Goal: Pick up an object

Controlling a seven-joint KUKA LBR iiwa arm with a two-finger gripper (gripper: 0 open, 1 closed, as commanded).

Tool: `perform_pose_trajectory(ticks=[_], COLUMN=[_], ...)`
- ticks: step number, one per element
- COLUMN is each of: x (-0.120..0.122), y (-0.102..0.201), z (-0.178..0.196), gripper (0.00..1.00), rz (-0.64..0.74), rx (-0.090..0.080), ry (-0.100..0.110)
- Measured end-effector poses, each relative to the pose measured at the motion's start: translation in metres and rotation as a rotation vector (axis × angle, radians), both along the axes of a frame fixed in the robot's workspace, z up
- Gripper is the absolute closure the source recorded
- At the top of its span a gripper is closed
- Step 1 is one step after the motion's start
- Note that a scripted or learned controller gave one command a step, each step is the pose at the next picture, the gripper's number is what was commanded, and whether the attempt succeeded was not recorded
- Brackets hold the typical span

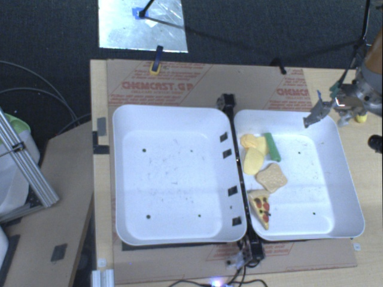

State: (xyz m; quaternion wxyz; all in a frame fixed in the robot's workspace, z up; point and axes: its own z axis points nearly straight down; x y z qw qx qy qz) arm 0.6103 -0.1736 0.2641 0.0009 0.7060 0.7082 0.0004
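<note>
We read this as the approach step: the gripper hangs over the far right corner of the right bin, well apart from the toy food, and nothing sits between its fingers. Whether the jaws are open or closed we cannot tell at this size.

The candidates all lie against the right bin's left wall. A green stick-shaped piece lies nearest the gripper, touching a pale yellow piece beside it. Just nearer the camera is a second yellow, rounded piece, then a tan toast-like slice, and last a pizza slice close to the wall.

In our judgement, the next move calls for travel across the right bin toward its left wall, then a descent on one piece; the green stick looks the easiest, being narrow and at the cluster's edge. The crowding could let a neighbour be nudged.

The left bin adjoins the right bin. Both rest on a cardboard sheet on a wooden bench, with dark carpet beyond.
</note>
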Motion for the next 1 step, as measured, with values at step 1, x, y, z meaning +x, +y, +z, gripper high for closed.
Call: perform_pose_trajectory(ticks=[1], x=[0.0182], y=[-0.0200], z=[-0.1661], gripper=[0.00], rz=[-0.002], rx=[0.002], ry=[0.010])
